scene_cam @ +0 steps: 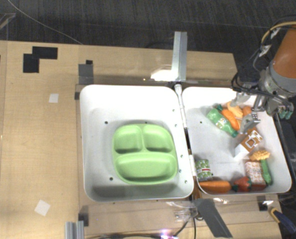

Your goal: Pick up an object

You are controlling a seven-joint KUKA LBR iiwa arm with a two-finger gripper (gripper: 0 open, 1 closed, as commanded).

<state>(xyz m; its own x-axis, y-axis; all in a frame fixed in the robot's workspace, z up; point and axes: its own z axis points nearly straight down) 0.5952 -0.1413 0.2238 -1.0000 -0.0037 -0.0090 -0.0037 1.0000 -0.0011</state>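
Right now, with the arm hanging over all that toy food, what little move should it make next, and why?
Probably a short drop straight down. The gripper hangs in the right bin, just above the brown patterned cracker, with a carrot at its side. Nothing shows between its fingers, so it likely has to descend before closing on anything.

Light wooden bench [33, 148] bearing two white bins [95, 133], [282, 148] side by side.

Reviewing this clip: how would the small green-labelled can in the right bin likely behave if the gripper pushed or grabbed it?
The can looks rigid and cylindrical, so it probably rolls if nudged sideways. It sits close to the bin wall, likely cramping finger access.
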